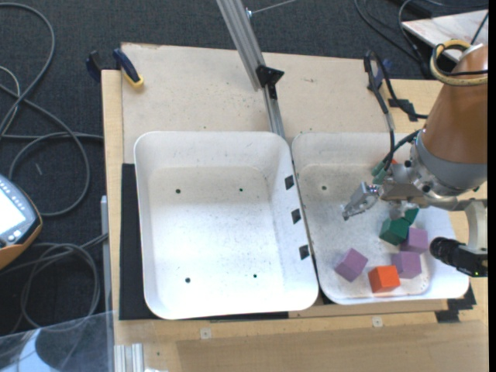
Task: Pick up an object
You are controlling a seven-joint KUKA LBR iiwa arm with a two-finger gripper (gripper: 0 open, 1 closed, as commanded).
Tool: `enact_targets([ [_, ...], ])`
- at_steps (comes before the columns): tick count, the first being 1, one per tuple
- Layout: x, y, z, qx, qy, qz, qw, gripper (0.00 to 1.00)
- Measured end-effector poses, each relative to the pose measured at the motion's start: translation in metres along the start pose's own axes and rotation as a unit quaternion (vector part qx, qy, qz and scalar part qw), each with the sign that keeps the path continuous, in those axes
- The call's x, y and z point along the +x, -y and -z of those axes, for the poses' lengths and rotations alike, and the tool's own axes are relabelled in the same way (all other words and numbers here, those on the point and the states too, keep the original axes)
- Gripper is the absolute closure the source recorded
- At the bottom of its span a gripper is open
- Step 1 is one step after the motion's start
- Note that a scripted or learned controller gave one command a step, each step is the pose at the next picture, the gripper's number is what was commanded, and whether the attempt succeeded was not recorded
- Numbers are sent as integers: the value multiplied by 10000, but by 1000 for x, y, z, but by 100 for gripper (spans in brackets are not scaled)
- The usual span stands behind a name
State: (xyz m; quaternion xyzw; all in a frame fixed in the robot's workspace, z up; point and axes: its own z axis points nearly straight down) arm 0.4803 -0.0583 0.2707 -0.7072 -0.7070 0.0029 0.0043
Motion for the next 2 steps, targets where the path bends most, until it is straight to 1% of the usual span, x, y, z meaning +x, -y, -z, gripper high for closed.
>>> enact_targets([
  [1,27,-25,61,-88,9,21,10000,0],
  [2,-21,-20,228,-111,22,-8,9999,0],
])
